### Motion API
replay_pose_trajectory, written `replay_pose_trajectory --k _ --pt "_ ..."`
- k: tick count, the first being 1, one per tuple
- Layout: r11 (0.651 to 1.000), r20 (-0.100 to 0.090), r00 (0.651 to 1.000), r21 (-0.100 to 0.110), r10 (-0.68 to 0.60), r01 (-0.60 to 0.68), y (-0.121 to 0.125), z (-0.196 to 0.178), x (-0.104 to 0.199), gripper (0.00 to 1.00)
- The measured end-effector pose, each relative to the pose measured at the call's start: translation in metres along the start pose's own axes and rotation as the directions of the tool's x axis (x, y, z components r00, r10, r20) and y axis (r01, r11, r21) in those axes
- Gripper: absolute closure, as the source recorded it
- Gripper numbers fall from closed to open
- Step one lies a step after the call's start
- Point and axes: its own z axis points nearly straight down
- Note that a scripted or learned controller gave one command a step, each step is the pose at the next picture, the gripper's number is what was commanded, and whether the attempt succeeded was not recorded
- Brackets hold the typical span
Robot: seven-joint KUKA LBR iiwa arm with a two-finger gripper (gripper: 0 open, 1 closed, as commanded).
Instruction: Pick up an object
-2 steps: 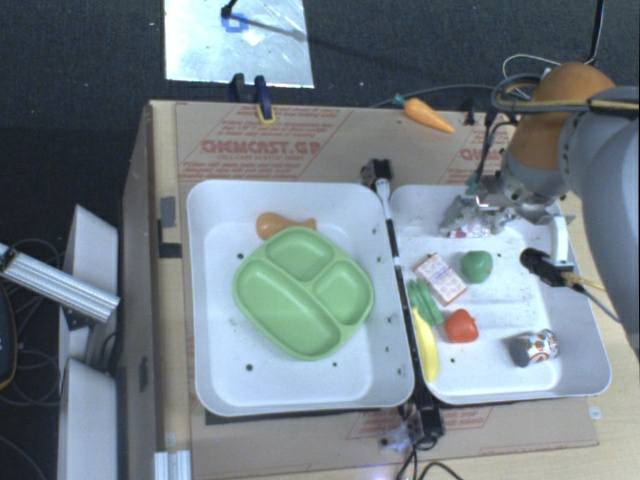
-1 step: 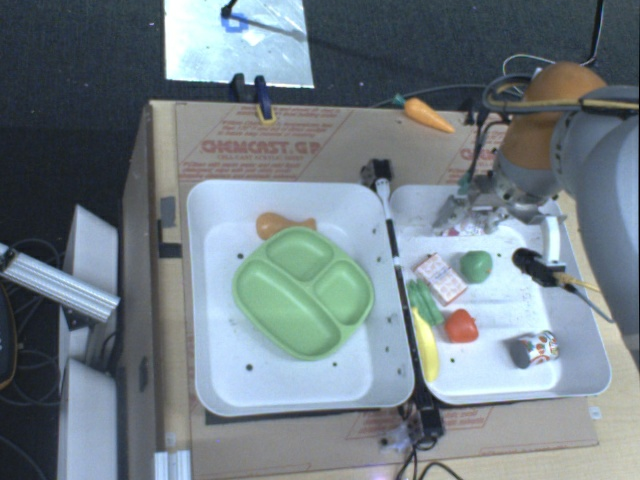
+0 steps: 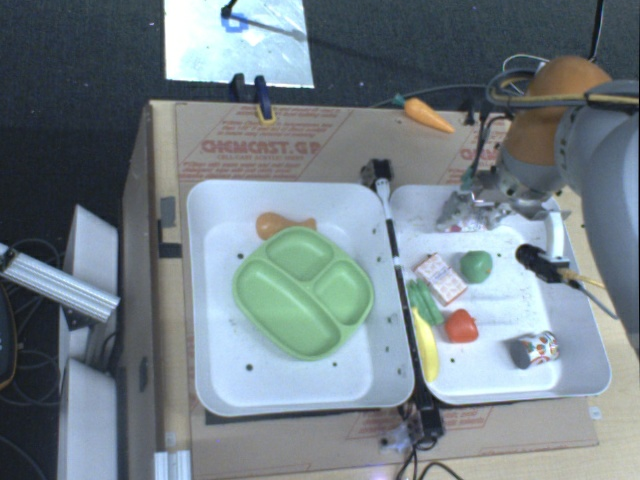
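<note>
My gripper (image 3: 468, 215) hangs low over the back of the right bin (image 3: 590, 313), just behind the toys. Nothing shows between it and the bin floor. A green ball (image 3: 477, 265) lies a little in front of it, beside a small pink and white carton (image 3: 440, 277). Further forward sit a red toy vegetable (image 3: 460, 325), a green pod (image 3: 424, 303) and a yellow banana (image 3: 426, 348) along the bin's left wall. A small printed can (image 3: 535, 349) lies on its side at the front right.
The left bin (image 3: 215, 298) holds a green divided plate (image 3: 302, 290) with an orange toy (image 3: 272, 225) behind it. A toy carrot (image 3: 428, 115) lies on the cardboard behind the right bin. Blue clamps (image 3: 252, 90) stand at the bench's back edge.
</note>
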Motion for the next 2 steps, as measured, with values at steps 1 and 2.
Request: replay_pose_trajectory --k 1,2 --pt "1.0 -0.002 1.0 -0.004 0.001 -0.001 0.001 -0.116 0.037 1.0" --pt "1.0 -0.002 1.0 -0.002 0.001 -0.001 -0.002 -0.157 0.061 1.0"
